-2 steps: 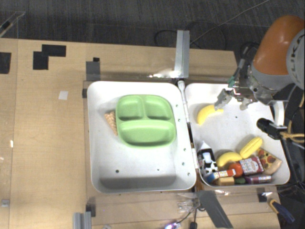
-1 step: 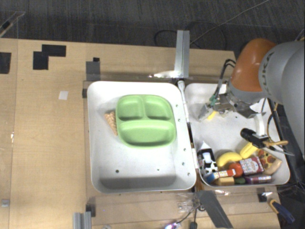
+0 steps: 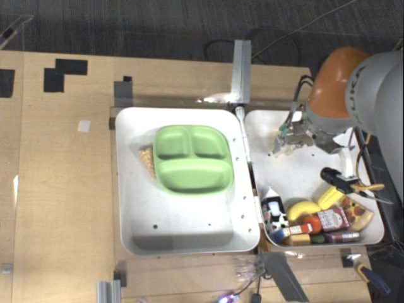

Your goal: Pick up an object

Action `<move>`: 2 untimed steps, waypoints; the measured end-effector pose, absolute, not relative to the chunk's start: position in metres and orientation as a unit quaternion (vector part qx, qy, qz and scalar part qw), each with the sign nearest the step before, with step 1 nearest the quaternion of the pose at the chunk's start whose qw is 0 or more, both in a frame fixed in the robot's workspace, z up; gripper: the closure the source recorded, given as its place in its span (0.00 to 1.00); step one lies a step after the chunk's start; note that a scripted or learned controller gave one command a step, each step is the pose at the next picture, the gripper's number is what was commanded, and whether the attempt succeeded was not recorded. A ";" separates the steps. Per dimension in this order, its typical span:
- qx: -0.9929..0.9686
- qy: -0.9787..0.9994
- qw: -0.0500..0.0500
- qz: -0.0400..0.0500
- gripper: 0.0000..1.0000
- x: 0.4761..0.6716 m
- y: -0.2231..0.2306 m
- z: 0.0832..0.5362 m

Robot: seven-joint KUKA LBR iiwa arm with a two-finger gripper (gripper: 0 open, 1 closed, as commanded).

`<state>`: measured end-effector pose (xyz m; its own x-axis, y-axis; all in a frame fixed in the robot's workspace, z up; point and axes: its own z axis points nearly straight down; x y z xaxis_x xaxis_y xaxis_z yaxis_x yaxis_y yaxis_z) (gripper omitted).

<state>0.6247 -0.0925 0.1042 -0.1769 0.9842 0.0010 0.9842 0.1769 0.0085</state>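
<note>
Wooden tabletop (image 3: 63, 188), two white bins.
Pincer (image 3: 285, 141) hovers over the right bin's (image 3: 278, 188) bare upper half, grip unreadable; the banana (image 3: 302, 209) lies well apart, nearer me.

I work in a robotics lab: a pale wooden tabletop (image 3: 57, 188) with black marker patches (image 3: 65, 73), two white bins (image 3: 132, 232) fixed side by side between aluminium brackets (image 3: 242, 74), loose black cables (image 3: 221, 44) trailing over grey carpet (image 3: 126, 11) at the far side.
</note>
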 end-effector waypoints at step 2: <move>0.625 0.781 0.001 0.001 1.00 0.555 0.013 0.184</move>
<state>0.5546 0.0127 0.1844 -0.2188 0.9758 0.0004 0.9758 0.2188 0.0028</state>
